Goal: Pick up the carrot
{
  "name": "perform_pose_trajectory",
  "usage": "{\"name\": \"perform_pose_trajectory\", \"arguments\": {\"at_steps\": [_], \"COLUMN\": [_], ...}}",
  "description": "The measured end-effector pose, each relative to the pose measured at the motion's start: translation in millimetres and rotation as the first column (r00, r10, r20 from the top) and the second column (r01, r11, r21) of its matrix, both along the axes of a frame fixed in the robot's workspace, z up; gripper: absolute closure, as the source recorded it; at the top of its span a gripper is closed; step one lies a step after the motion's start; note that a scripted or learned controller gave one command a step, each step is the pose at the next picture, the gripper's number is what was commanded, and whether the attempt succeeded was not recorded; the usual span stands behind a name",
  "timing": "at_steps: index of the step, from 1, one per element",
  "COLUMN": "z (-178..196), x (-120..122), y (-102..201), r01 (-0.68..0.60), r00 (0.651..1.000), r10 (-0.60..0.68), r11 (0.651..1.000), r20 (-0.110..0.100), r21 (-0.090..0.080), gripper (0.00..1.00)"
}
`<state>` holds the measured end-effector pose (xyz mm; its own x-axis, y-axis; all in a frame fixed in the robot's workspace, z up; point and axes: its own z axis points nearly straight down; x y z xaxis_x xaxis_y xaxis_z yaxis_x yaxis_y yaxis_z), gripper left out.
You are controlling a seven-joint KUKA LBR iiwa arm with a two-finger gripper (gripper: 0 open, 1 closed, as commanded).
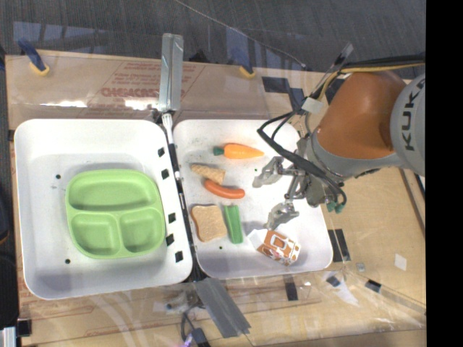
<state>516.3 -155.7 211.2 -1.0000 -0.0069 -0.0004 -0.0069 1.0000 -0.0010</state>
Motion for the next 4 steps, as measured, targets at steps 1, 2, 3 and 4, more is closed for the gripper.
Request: {"name": "perform_pose_trajectory", "arguments": {"at_steps": [1, 2, 3, 4], "z": [-70.2, -58.3, -13.6, -13.3], "x": [-35.4, -31.7, 86.5, 73.6], "y": [-55.1, -52.9, -15.7, 65.7], "r01": [0.201, 0.191, 0.065, -0.258], "r00": [0.98, 0.982, 0.998, 0.966], "r10": [-0.201, -0.191, -0.065, 0.258], "r11": [0.98, 0.982, 0.998, 0.966], "r20": [-0.003, 0.003, 0.007, 0.0], "r21": [0.001, 0.0, 0.002, 0.003], "gripper": [0.0, 1.0, 1.0, 1.0]}}
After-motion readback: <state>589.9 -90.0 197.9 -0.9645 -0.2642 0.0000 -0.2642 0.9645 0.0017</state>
